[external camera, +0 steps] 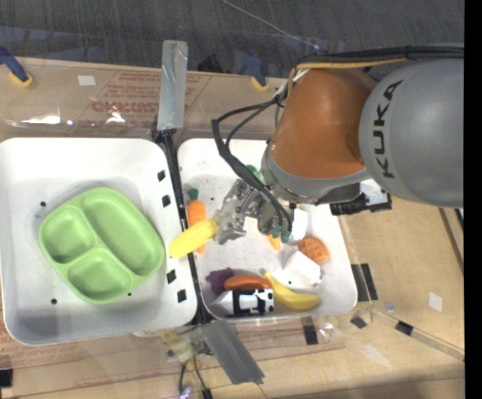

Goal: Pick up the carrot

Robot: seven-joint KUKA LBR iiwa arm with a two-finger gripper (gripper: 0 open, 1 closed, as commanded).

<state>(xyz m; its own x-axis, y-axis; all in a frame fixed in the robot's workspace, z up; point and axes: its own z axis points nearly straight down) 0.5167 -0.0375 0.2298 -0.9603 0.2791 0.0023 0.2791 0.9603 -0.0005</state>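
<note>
A: Where is the carrot [196,213] to be found?

B: It is seen in the right bin [341,293], against the left wall, near the divider between the bins. A green top is shown at its upper end. Just below it a corn cob [193,238] is laid slantwise, touching or nearly touching it.

A: And the gripper [234,216]?

B: It is placed low in the right bin, just right of the carrot and corn. Nothing is seen held between its fingers; whether they are spread or closed cannot be told.

A: How should the step be done well?

B: The gripper should be shifted left and centred on the orange body, not on the green top. The fingers are best set across the narrow width, clear of the corn, so that only the carrot is taken. The bin wall should be allowed for, since little room is left on that side. A straight descent is advised before closing.

A: What else is noted?

B: A banana [295,296] lies at the bin's lower edge; a green tray [101,243] is in the left bin.
</note>
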